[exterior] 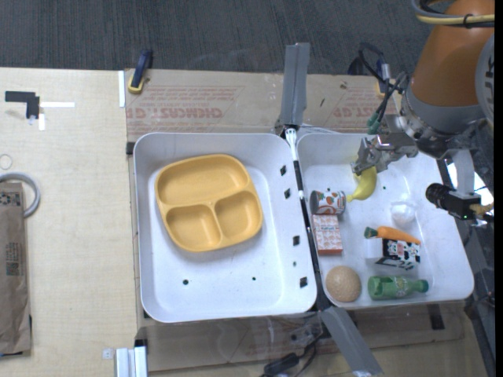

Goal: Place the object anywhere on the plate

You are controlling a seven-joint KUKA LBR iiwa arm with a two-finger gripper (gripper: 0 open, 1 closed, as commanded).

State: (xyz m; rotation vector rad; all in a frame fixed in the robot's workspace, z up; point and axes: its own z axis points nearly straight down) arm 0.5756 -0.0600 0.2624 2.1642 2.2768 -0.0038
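Camera view, from above the bench. Two white bins: left bin (157, 289), right bin (448, 289).

Left bin: one yellow plate (208, 201), three compartments, nothing on it.

Right bin: one banana (364, 185), one small can (328, 202), one pink box (327, 234), one carrot (393, 234), one black-and-white carton (400, 251), one brown round item (343, 283), one green bottle (397, 287).

Gripper (369, 162): sits directly over the banana's upper end. Grasped or merely touched, I cannot tell.

Risk, as I judge it: the curved, smooth banana may slip or swing free on lifting, caught only at its tip; it could drop crossing the bin walls between right and left.
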